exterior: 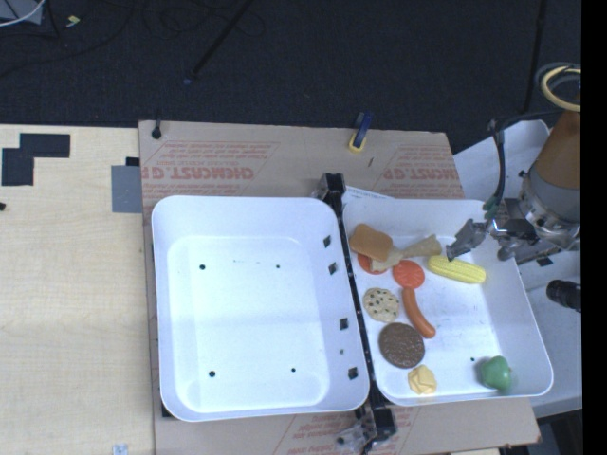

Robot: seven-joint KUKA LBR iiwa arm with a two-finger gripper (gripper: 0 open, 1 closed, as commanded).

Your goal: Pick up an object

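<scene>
Your two-finger gripper (467, 239) hangs over the far right part of the right white bin (531, 335), dark fingers angled down and left. You cannot tell here whether it is released or clenched; nothing visible sits between the fingers. Its tip is just above the yellow plastic corn cob (457, 271), contact unclear. Left of that lie a tan bun-shaped toy (371, 245), an orange-red round slice (409, 275) and an orange sausage (418, 312).
</scene>
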